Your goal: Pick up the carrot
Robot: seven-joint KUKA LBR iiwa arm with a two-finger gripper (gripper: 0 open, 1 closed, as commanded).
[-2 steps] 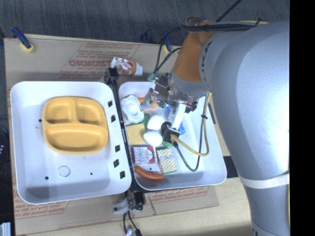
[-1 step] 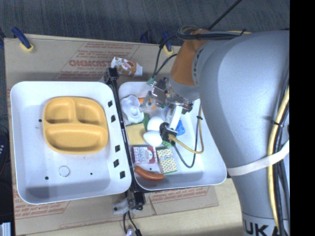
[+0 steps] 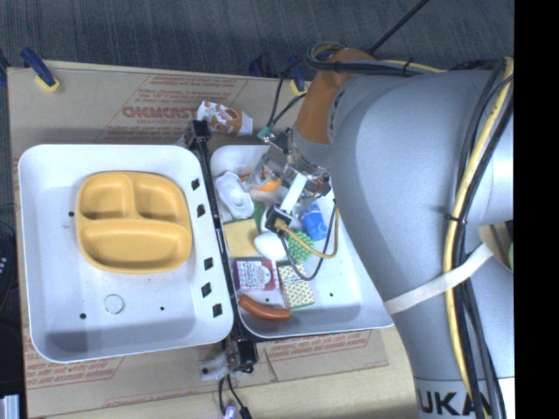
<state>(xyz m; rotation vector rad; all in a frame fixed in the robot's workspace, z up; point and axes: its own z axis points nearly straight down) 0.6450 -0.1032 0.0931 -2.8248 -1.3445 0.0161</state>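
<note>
The grey arm's gripper [image 3: 281, 175] hangs low in the right shallow white bin [image 3: 349, 299]; how far open it is, I cannot tell. Near the front edge lies a red-brown sausage toy [image 3: 263, 308]. Farther back, the small orange carrot [image 3: 269, 184] lies just beside the gripper, probably the reason it is there.

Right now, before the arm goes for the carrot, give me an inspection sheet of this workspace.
Surface: left bin and right bin, both white, on printed cardboard.
Job's things: carrot in the right bin, partly hidden.
Clutter: yellow divided plate in the left bin; sausage, blue item and patterned packets in the right bin.
Grippers: gripper low at the carrot; hold cannot be told.
Cables: black cable above the arm.
Surroundings: blue clamp, dark carpet.
</note>
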